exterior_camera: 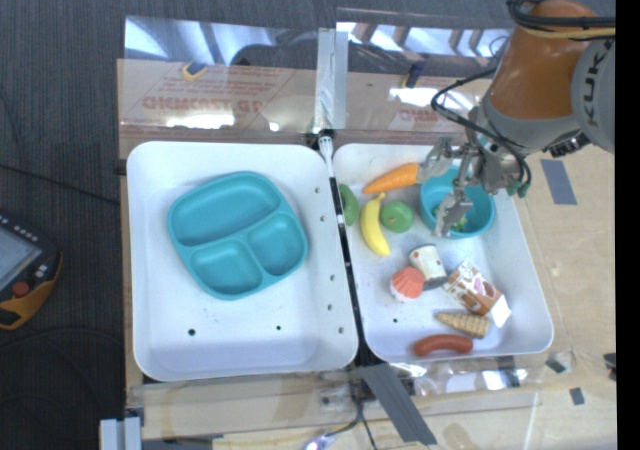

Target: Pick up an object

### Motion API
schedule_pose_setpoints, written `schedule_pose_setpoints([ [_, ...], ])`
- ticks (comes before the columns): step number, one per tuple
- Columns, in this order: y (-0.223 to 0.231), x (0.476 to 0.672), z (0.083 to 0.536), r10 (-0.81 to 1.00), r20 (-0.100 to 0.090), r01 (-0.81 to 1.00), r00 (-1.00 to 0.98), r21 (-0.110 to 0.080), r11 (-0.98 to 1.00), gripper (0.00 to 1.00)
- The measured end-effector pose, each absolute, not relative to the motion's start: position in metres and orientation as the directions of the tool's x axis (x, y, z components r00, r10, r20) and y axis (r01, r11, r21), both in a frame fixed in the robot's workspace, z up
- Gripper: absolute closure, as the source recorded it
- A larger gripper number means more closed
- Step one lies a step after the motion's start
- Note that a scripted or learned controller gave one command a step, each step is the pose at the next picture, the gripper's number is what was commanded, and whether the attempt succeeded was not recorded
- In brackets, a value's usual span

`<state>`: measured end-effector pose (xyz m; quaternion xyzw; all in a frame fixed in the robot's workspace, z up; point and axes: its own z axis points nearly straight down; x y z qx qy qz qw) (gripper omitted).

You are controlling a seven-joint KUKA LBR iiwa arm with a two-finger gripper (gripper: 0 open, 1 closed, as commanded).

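A: What is in the 2 bins, biggest first?

B: The left bin point(150, 338) has a teal divided plate point(237, 234), 3 compartments, lying about in the middle. The right bin point(535, 323) has all the small things. The arm point(545, 63) comes from the right, above the back of this bin.

A: And the gripper?

B: The gripper point(462, 200) hangs over a teal bowl point(478, 218) at the back right. Fingers seem to point down into it, but open or closed, I cannot tell. Nothing visible between them.

A: Other objs?

B: A carrot point(392, 178) at the back, just left of the bowl. A banana point(373, 226) near the divider, w/ a green ball point(397, 216) touching its right side. Then a white cup point(427, 262), a snack packet point(476, 290), a red sausage point(441, 345) at the front, an ice cream cone point(462, 322) just above it.
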<state>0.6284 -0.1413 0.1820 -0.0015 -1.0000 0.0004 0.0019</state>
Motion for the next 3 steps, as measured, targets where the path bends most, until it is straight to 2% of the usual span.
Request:
schedule_pose_setpoints([
  [1,-0.138,0.641,0.106,-0.028,0.003,-0.028,-1.000,-0.001,1.000,0.00],
  [2,-0.102,0.638,0.090,-0.063,-0.010,-0.063,-0.998,-0.006,0.998,0.00],
  [3,-0.102,0.576,0.091,-0.048,-0.013,-0.048,-0.999,-0.004,0.999,0.00],
])
